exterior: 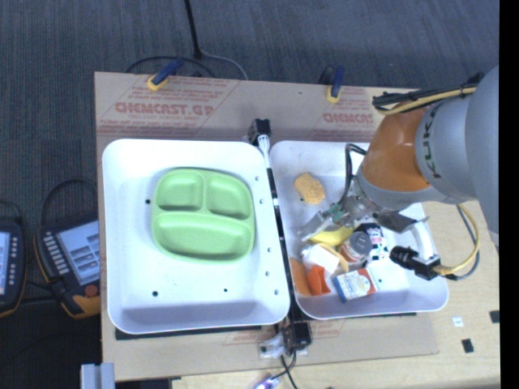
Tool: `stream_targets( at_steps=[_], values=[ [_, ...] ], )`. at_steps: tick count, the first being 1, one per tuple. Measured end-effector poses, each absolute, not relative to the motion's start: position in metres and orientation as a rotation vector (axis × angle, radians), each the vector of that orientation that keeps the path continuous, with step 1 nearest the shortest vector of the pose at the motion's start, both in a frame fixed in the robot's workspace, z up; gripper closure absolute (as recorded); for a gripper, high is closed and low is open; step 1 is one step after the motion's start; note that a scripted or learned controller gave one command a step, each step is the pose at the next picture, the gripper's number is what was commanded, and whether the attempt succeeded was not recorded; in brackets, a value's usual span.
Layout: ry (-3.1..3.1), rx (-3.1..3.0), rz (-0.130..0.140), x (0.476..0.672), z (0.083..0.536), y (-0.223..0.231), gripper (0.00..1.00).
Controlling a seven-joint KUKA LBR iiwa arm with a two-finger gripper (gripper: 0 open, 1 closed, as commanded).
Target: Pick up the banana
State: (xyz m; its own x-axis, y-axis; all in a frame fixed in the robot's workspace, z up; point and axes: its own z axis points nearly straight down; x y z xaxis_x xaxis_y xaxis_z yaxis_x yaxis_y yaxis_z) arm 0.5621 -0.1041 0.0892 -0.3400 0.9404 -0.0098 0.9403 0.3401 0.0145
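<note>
We see the arm (442,148) coming in from three o'clock, its grey body crossing the upper right corner and its orange band bending down over the right bin (285,162). The wrist turns toward the bin's middle, and the gripper (339,213) hangs low above the heap of things, at about the bin's centre. We cannot tell whether it is released or clenched, since the wrist hides most of it, and we see nothing held in it. The banana (331,237) lies just below the gripper, toward six o'clock from it, a yellow shape stretched roughly from nine to three o'clock amid the clutter; whether the gripper touches it we cannot tell. At eleven o'clock from the banana a round tan cracker-like piece (309,187) rests apart from the pile. At seven o'clock from the banana lies an orange carrot-like piece (306,279), and at five o'clock a small blue and white carton (353,284) sits near the bin's lower wall. The left bin (113,241) holds a green divided plate (203,214), well apart from the arm, at nine o'clock from the banana.
</note>
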Motion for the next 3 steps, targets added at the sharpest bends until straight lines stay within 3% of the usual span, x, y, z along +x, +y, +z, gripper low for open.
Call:
stream_targets(
  at_steps=[1,2,3],
  values=[
    [2.568,1.779,0.009,0.544,0.089,-0.105,0.00],
    [2.566,1.781,0.009,0.545,0.100,-0.106,1.00],
    [2.576,1.792,0.003,0.607,0.186,-0.047,1.00]
  ],
)
